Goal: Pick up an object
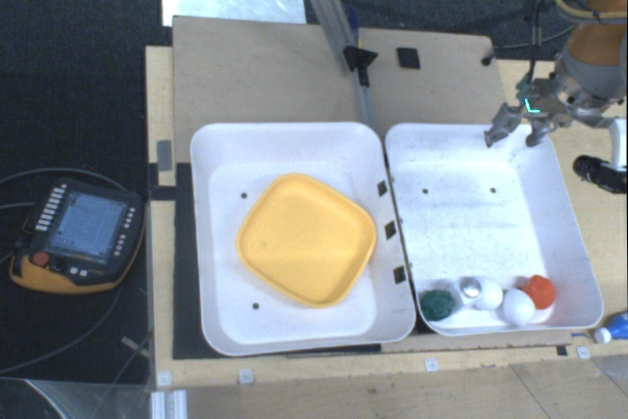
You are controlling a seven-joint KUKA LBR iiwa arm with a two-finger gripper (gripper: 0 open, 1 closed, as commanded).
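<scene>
- Presently the gripper [512, 130] hangs over the far right corner of the right bin [471, 201], its two fingers apart with nothing between them
- The small objects sit well apart from it, crowded along the near wall of that bin: a green ball [438, 303], a silver piece [471, 288], two white balls [518, 307] and an orange ball [539, 289]
- Judgement: they lie bunched there because the bin floor likely slopes toward that wall, so each touches or nearly touches a neighbour
- The candidates look round, so none shows a long axis or heading; approach angle matters little, crowding matters more
- The left bin [221, 211] holds a yellow plate [306, 238], lying flat, corners set diamond-wise
</scene>
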